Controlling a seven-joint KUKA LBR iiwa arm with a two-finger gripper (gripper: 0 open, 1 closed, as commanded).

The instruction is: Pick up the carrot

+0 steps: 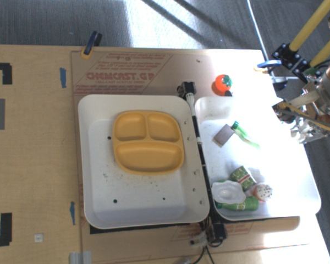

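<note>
The carrot (pixel 223 84), an orange piece with a green top, sits on the tabletop (pixel 247 70) just beyond the far rim of the right bin (pixel 297 164), apart from the other items, so it likely offers an uncluttered approach from above. The gripper (pixel 308 126) hangs at the right bin's outer edge, well apart from the carrot; whether it is spread or pressed together cannot be told. In the left bin (pixel 93 164) lies a yellow divided plate (pixel 148 142). A grey block (pixel 224 135), a green utensil (pixel 245 135) and a cluster of small toys (pixel 242 190) crowd the right bin's inner side, leaving its outer side free for travel.
</note>
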